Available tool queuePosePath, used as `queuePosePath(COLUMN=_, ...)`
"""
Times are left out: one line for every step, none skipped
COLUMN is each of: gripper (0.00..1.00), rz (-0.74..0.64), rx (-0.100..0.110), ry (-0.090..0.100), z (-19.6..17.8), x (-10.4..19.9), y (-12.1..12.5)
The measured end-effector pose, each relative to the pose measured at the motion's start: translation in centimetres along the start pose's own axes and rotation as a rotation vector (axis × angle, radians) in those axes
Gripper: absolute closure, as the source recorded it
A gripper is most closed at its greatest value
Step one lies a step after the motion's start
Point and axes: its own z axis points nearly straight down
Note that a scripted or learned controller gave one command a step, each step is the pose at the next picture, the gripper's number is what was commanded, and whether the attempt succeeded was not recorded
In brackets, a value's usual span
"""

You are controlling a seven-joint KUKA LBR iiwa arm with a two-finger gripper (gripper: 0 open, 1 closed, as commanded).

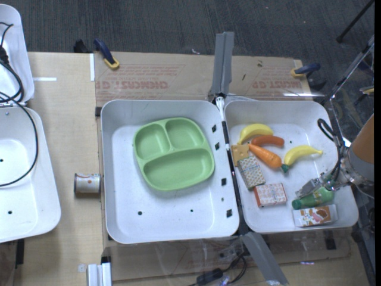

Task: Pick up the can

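Hand (pixel 322 182): metallic, low in the right bin's near right corner, over a green bottle (pixel 314 198); finger state cannot be told.
Can (pixel 87 184): small cylinder on its side, silvery with an orange patch, on the wooden worktop (pixel 65 100) just left of the left bin (pixel 119 219).
Plate (pixel 173 153): smooth green, three compartments.
Right bin (pixel 280 224): bananas, carrots, small cartons; details blurred.

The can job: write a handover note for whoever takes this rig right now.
End effector: low at the right edge of the right bin, beside the green bottle; grip state unclear.
Can: lying on its side on the bench, just left of the left bin, which holds a green divided plate.
Done: nothing; can untouched.
Left: cross over both bins, grasp the can, lift it.
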Motion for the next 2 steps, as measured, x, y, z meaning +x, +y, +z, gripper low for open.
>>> queuePosePath(gripper=1.00, rz=0.001, rx=0.001, ry=0.012, z=-0.8, x=0.3, y=0.2)
queuePosePath(gripper=1.00, rz=-0.401, rx=0.007, ry=0.003, z=-7.6, x=-0.2, y=-0.4)
